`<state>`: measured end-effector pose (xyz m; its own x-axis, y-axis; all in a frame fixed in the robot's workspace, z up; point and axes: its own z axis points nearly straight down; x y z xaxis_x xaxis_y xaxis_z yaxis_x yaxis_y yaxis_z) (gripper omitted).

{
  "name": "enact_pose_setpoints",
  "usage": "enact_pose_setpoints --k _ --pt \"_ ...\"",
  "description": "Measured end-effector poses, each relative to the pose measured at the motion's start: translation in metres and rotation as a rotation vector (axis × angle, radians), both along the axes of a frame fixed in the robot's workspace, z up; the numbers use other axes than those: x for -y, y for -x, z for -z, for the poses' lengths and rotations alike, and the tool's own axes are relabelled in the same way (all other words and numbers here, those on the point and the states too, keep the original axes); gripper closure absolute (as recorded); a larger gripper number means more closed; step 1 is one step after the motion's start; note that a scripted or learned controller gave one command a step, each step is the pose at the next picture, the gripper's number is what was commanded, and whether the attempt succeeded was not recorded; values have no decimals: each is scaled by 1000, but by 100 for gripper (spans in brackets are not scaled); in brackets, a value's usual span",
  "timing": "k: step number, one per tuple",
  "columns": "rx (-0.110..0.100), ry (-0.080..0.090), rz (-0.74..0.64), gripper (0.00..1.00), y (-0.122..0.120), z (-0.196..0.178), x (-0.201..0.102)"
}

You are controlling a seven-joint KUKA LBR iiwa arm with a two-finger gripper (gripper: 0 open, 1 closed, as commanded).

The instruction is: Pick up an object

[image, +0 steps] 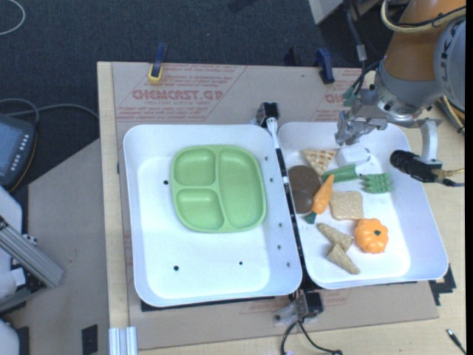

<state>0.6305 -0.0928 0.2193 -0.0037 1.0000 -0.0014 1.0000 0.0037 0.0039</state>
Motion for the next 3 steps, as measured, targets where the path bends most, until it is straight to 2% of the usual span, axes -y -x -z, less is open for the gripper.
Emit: enact_pose_setpoints --k 1,2,3 --pt "1 -1 0 100 -13 -6 -27" --pt "-6 -1 5 100 -7 4 -13" --pt "-1 0 3 100 -12 2 -18"
